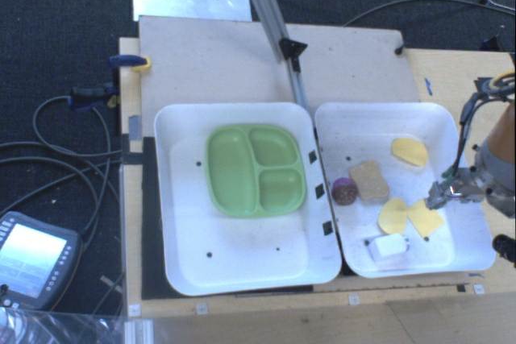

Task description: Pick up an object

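You have no readable brand, label or writing anywhere here; the teach pendant (32,254) at lower left shows a lit screen, but its text is too small to make out.

Your counter (242,52) is a pale board on a light wood frame, standing on dark carpet, with cables looping along the left side and a blue-and-yellow clamp (131,62) on the left edge. A grey metal pole (266,0) slants down from the top to the junction of the two bins.

In your left bin (185,254) a green divided plate (255,170) lies flat.

Your right bin (451,254) holds the loose objects: a yellow piece (409,151) near the far wall, a tan sponge-like block (369,180) with a dark purple round thing (344,190) just beside it, two yellow pieces (394,215) and (425,217) touching each other, and a white block (389,245) near the front wall.

Your gripper (439,196) sits low over the right bin's right side, just beside the right-hand yellow piece. You cannot tell from this view how its grasping end stands or whether it has anything.
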Controlling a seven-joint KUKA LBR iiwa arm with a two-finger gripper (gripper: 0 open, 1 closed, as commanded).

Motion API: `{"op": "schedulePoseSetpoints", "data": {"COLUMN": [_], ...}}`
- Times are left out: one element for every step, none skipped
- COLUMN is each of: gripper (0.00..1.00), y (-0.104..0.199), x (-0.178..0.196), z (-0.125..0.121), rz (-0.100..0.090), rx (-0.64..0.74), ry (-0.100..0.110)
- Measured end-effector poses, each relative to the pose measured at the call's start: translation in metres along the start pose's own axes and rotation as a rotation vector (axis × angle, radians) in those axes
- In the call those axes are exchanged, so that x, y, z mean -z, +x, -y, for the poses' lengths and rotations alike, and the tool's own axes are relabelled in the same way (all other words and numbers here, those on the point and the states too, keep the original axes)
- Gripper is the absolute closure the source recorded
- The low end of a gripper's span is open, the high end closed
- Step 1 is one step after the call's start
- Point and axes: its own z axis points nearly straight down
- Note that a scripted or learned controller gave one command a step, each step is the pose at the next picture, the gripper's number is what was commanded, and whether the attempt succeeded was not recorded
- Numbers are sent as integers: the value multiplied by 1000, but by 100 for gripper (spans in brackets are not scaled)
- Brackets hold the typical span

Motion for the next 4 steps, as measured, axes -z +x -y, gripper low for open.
{"op": "schedulePoseSetpoints", "data": {"gripper": [100, 100, 100, 100], "y": [-1, 51, 97, 160], "x": [54, 48, 49, 52], "z": [-3, -9, -11, -14], "rz": [1, -3, -4, -5], "rx": [0, 5, 5, 7], "ry": [-2, 4, 4, 4]}}
